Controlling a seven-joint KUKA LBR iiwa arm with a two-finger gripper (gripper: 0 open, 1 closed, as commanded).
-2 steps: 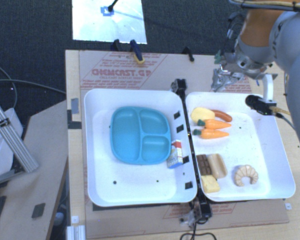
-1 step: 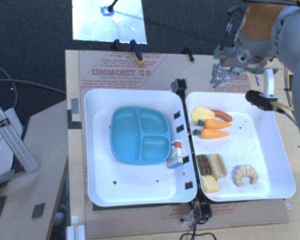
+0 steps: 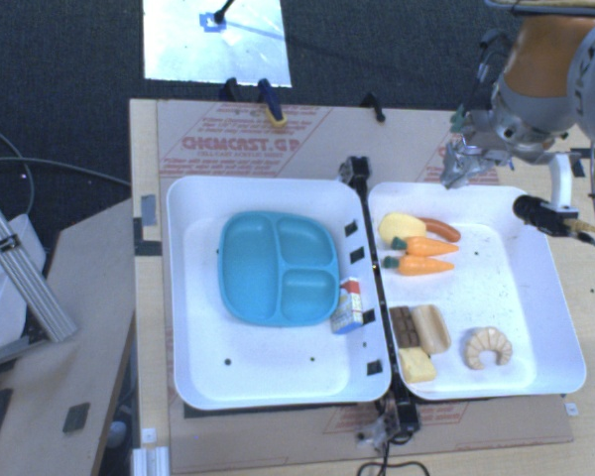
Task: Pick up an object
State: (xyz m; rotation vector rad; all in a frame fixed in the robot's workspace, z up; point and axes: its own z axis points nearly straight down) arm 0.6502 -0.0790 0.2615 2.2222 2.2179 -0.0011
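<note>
Bench: dark carpet surrounds a bench bearing two white bins side by side, the left bin point(image 3: 203, 365) and the right bin point(image 3: 535, 296).
Left bin: a blue divided plate point(image 3: 278, 268), with a small carton point(image 3: 348, 305) at its right edge.
Right bin: a yellow lemon-like piece point(image 3: 401, 228), sausage point(image 3: 442, 230), two carrots point(image 3: 424, 256), chocolate bar point(image 3: 404, 326), bread piece point(image 3: 431, 327), cheese block point(image 3: 417, 365), croissant point(image 3: 487, 346).
Gripper: the gripper point(image 3: 463, 172) hangs above the right bin's far rim, holding nothing; its finger spacing cannot be judged.
Key relation: the sausage and carrots lie nearest, just toward the camera and slightly left of the gripper, long axes running left-right.
Likely need: descend onto one.
</note>
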